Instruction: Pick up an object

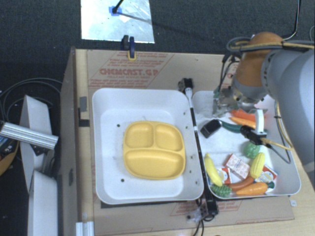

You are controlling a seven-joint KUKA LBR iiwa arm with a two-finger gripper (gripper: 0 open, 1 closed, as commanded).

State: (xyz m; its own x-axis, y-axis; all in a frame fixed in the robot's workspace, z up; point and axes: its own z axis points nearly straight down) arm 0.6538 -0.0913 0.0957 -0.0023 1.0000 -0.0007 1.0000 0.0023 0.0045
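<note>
My arm (290, 82) comes in from the right and hangs over the far end of the right bin (295, 181), with the left bin (106, 132) and its yellow divided plate (153, 149) well off to the side of my gripper (227, 102). The gripper sits low near the bin's far corner. Whether it is wide or narrow I cannot tell, as the wrist covers that part, and I see nothing held in it.

The things I could take all lie on the near side of the gripper, toward the front of the bin. Closest is a carrot (244, 117), just beside the gripper on the side my arm comes from, its long axis running across the bin. A dark flat block (211, 127) lies just in front of the gripper, tilted, next to the wall between the bins. Beyond the carrot is a green pepper-like piece (231, 127).

Farther from the gripper, at the front end, a banana (213, 169), a corn cob (258, 164), a small carton (238, 165) and a second carrot (252, 188) crowd together, touching.

I judge the carrot beside me the nearest pick; the move turns on closing across its short width, not along its length.
</note>
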